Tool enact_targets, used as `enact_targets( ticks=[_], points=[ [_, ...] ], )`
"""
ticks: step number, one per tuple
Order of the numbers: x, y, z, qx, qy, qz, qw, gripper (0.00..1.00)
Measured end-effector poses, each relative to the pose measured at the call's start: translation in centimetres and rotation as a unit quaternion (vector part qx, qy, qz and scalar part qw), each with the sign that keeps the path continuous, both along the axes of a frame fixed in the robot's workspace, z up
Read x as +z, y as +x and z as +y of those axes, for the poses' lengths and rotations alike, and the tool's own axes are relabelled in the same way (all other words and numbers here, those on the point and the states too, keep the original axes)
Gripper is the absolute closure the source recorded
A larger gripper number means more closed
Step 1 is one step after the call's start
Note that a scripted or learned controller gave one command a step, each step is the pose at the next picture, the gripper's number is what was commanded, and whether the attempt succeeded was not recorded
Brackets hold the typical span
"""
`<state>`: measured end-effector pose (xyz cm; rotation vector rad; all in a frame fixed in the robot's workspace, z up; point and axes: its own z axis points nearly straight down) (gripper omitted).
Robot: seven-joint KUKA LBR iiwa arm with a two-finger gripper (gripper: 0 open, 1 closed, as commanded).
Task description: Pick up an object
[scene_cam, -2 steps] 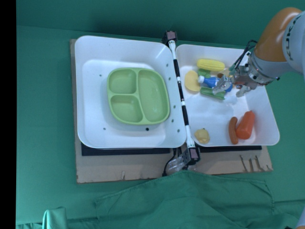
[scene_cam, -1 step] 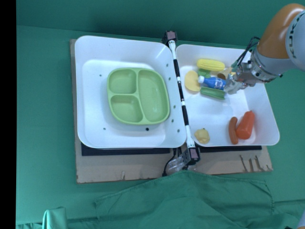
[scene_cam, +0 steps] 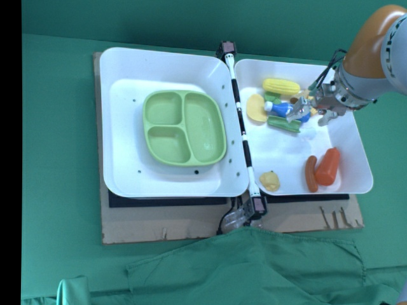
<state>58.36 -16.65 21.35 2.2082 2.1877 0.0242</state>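
A: Where's my gripper (scene_cam: 310,111)?
B: Right bin (scene_cam: 356,170), over the blue-white bottle (scene_cam: 284,108), which lies crosswise, white end left.
A: Fingers?
B: Can't tell from here.

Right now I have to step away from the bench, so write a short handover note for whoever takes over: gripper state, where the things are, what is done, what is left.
Gripper: low over the far end of the right bin, right at the blue and white bottle; whether it grips anything cannot be seen.
Right bin: corn cob, yellow disc and green bean clustered around the bottle; sausage and orange carrot near the front; small yellow piece at the front left corner.
Left bin: green divided plate.
Done: arm is at the cluster.
Left: confirm a grasp, lift one object.
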Motion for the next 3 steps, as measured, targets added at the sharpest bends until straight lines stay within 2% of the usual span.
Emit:
enact_targets(
  ticks=[1, 2, 3],
  points=[
    [-3.0, 4.5, 3.7, 0.005, 0.0026, 0.011, 0.9999, 0.00],
    [-2.7, -1.3, 0.4, 0.001, 0.0036, 0.009, 1.0000, 0.00],
    [-1.5, -1.0, 0.3, 0.001, 0.0018, 0.005, 1.0000, 1.00]
  ],
)
